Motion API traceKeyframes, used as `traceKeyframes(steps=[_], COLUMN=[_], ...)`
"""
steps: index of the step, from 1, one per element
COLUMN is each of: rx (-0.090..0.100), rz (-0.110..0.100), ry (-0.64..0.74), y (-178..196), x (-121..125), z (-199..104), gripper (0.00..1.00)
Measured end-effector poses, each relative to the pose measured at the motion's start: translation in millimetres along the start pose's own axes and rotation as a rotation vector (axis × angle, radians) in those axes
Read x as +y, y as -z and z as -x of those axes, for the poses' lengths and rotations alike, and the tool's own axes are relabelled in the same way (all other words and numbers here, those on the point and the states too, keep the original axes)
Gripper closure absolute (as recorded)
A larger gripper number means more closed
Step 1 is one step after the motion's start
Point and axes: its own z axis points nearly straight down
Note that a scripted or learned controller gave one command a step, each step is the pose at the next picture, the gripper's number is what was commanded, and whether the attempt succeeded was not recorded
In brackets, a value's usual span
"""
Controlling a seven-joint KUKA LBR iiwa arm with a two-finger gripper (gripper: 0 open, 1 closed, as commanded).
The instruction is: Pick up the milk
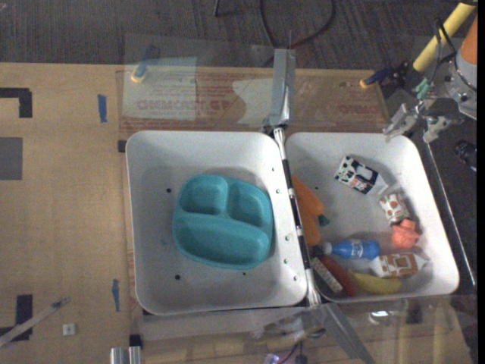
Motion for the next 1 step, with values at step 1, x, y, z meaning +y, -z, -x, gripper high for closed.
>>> traceKeyframes(steps=[1], rx=[0.0], rz=[-0.001], ry=[0.11], y=[-95.2], x=[22.1], z=[-14.9], gripper=[0.0])
